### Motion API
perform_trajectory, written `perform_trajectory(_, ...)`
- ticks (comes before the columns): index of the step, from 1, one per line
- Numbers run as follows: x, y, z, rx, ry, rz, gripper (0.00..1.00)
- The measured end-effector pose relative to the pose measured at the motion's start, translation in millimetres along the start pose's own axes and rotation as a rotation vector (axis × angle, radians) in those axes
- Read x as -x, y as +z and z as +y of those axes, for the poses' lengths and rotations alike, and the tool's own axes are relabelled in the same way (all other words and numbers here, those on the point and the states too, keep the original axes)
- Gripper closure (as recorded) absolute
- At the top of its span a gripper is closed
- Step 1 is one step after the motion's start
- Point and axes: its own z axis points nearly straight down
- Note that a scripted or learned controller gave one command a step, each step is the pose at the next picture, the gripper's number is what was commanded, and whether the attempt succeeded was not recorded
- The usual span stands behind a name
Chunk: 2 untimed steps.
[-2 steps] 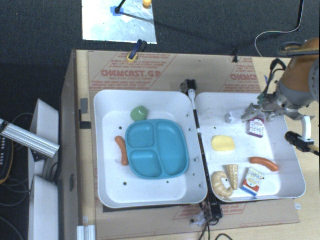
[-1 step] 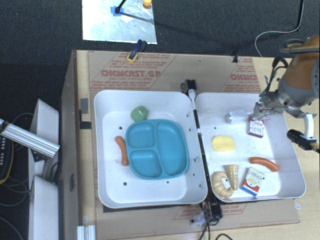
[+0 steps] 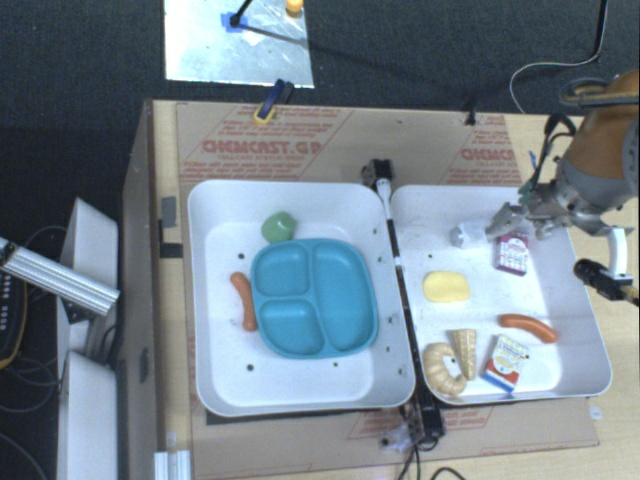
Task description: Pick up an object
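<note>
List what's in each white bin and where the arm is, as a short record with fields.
left bin: blue divided tray, green ball, orange sausage
right bin: yellow block, croissant, cone, sausage, two small packets
arm: over the right bin's far right part
gripper: next to the red packet

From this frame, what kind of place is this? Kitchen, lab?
Most likely a robotics lab test bench, not a kitchen: two white bins side by side on a protective-film-covered board, toy food such as a croissant and a blue divided plate, and loose cables on the floor.
</note>
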Motion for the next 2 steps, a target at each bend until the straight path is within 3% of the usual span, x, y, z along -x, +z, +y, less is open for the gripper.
perform_trajectory(2,-0.2,25.8,11.3,-0.002,0.0,0.001,0.0)
